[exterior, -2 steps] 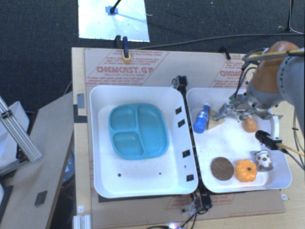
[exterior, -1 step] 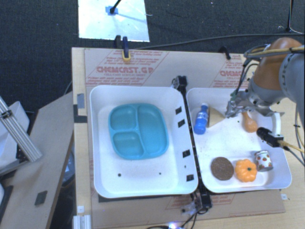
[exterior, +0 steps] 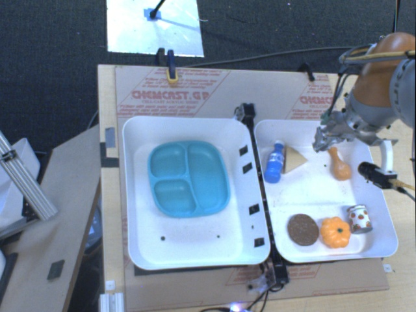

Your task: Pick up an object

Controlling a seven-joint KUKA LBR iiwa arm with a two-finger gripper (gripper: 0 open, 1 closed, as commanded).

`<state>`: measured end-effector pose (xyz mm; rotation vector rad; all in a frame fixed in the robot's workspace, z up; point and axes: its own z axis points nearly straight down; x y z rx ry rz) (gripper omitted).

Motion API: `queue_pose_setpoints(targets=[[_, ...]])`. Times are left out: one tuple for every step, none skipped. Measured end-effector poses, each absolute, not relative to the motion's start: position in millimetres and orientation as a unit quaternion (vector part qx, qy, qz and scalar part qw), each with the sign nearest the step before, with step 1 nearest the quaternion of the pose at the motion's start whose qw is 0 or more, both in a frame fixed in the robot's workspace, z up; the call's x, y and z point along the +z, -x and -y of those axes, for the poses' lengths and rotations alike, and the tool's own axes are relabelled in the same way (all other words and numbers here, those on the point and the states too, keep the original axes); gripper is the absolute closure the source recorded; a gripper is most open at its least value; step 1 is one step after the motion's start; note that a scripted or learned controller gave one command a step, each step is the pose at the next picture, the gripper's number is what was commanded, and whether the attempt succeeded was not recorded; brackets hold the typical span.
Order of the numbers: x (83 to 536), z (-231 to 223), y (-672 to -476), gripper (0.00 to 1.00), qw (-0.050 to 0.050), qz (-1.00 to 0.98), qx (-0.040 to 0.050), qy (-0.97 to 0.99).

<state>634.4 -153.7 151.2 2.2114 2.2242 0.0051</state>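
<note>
My gripper [exterior: 323,140] hangs over the back of the right bin [exterior: 390,239], coming in from the right. Just right of it and a little nearer lies a tan, pear-shaped piece [exterior: 339,165]. To its left, a tan wedge [exterior: 294,158] lies beside a blue bottle [exterior: 275,162]. Along the front of the bin are a brown round disc [exterior: 303,229], an orange pumpkin [exterior: 335,232] and a small spotted cup [exterior: 359,218]. Nothing shows held in the gripper.
The left bin [exterior: 140,239] holds a blue divided plate [exterior: 188,178]. A black-clipped divider [exterior: 255,187] runs between the two bins. A bare white patch in the middle of the right bin separates the back items from the front ones.
</note>
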Motion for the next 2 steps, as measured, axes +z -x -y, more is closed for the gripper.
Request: queue_pose_setpoints(targets=[[204, 155, -646.3, 1.0, 0.003, -0.709, 0.0021, -0.705], [248, 155, -647.8, 1.0, 0.003, -0.709, 0.0019, -0.705]])
